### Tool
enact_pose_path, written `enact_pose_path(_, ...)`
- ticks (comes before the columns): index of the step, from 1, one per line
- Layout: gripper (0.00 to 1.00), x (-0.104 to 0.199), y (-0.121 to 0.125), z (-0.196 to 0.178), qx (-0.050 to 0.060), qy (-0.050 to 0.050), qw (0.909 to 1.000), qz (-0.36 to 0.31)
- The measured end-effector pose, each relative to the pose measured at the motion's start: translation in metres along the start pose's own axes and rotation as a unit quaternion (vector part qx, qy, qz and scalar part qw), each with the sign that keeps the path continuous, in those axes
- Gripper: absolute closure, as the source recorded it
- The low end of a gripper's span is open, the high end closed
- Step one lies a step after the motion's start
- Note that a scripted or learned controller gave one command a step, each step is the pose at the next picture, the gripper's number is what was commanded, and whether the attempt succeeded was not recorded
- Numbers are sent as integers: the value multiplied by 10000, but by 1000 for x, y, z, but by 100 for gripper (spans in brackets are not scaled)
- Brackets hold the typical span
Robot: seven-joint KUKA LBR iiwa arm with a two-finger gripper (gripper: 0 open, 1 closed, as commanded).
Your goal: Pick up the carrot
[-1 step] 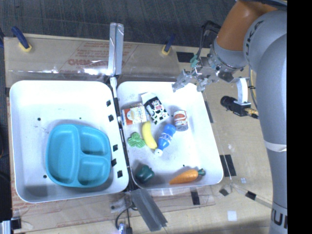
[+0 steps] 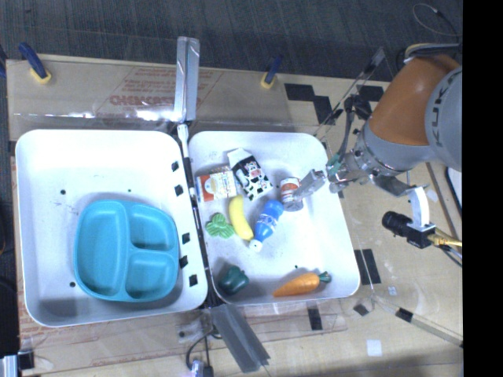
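The carrot (image 2: pixel 299 283) lies in the right bin (image 2: pixel 338 234), near its front edge and toward the front right corner. Its long axis runs nearly level across the view, tilted a little — the orange tapered end points left, the green leafy top points right and slightly up.

From the left: the left bin (image 2: pixel 47 210) holds a blue divided plate (image 2: pixel 126 250) in its front half. A metal strip (image 2: pixel 187 81) runs along the seam between the two bins. In the right bin, close to the seam, sit a small orange-and-white carton (image 2: pixel 216 184) and a green leafy toy (image 2: pixel 219 226), with a dark green pepper-like toy (image 2: pixel 232 278) at the front left. Next come a yellow banana (image 2: pixel 240 217), a black-and-white milk carton (image 2: pixel 250 174), and a blue bottle (image 2: pixel 267 220) lying aslant.

The gripper (image 2: pixel 292 195) reaches in from the right, low over the middle of the right bin, its tip at a small red-and-white can-like thing (image 2: pixel 289 187) just right of the blue bottle. How far its fingers are parted cannot be made out, nor whether they have hold of anything. The carrot lies well apart from it, toward the front of the bin and slightly right of the tip — nothing touches it.
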State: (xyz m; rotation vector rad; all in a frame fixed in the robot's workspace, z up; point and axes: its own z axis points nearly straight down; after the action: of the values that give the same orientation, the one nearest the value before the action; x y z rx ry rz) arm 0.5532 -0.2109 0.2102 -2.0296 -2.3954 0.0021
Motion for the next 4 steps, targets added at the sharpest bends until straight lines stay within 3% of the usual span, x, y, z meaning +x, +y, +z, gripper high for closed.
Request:
enact_pose_path(1, 0, 14, 43, 55, 5, 5, 9970, -775)
enact_pose_path(2, 0, 14, 43, 54, 3, 3, 9970, -774)
enact_pose_path(3, 0, 2, -10, 88, -3, -2, 9976, -690)
enact_pose_path(4, 0, 13, -75, 118, -7, 3, 9892, -1465)
